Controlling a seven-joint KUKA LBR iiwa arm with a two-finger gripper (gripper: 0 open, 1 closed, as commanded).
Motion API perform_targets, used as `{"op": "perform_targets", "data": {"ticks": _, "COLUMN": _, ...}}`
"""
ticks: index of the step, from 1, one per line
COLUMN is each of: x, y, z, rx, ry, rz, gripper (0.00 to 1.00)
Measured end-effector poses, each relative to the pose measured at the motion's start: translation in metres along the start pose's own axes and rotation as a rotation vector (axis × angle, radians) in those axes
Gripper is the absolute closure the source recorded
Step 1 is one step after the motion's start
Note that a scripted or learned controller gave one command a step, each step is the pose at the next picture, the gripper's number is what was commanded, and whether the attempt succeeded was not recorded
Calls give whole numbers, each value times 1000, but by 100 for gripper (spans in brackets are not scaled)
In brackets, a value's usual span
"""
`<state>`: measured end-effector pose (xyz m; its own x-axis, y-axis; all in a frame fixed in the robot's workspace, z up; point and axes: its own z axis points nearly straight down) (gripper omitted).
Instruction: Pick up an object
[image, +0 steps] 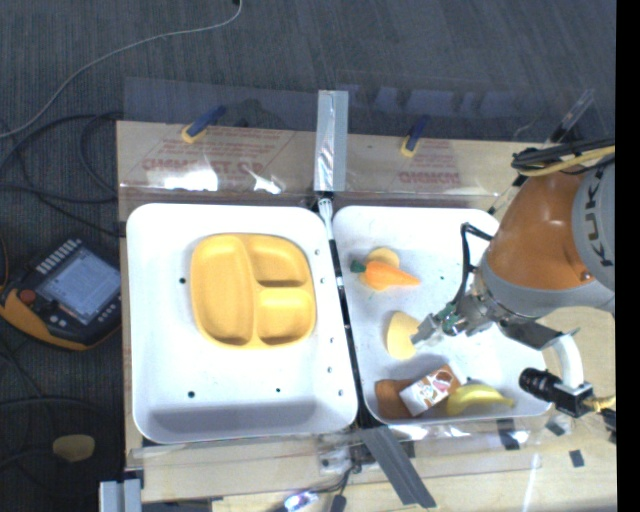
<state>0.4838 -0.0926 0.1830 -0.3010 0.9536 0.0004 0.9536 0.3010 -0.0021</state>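
- Nothing is lifted yet, by my reading: every item I can see rests on a bin floor, so the pick itself is what's left.
- I have the gripper (432, 330) low in the right bin (440, 225), near that bin's centre, with the grey-and-orange arm (540, 245) coming in from 3 o'clock.
- Its tip sits just beside the pale yellow wedge-shaped piece (400, 335), on that piece's 3 o'clock side; I can't say whether they touch.
- Whether the gripper is spread or closed I cannot tell at this resolution, and I see no object caught in it.
- That yellow piece looks to me like the likeliest target, given how close the tip is, though that's my guess.
- Other candidates in the same bin: a toy carrot (385, 272) toward 11 o'clock from the gripper, a brown bottle with a red-and-white label (418, 392) at about 6 o'clock, and a banana (478, 400) touching the bottle on its 3 o'clock side.
- The left bin (160, 400) carries a yellow divided tray (252, 290), well apart from the arm.
- Remaining, as I judge it: settle over the piece, close on it, then raise it clear of the bin.
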Motion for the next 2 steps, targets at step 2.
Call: {"op": "perform_targets", "data": {"ticks": 2, "x": -26, "y": 20, "z": 90, "rx": -4, "ry": -3, "rz": -265, "gripper": 0}}
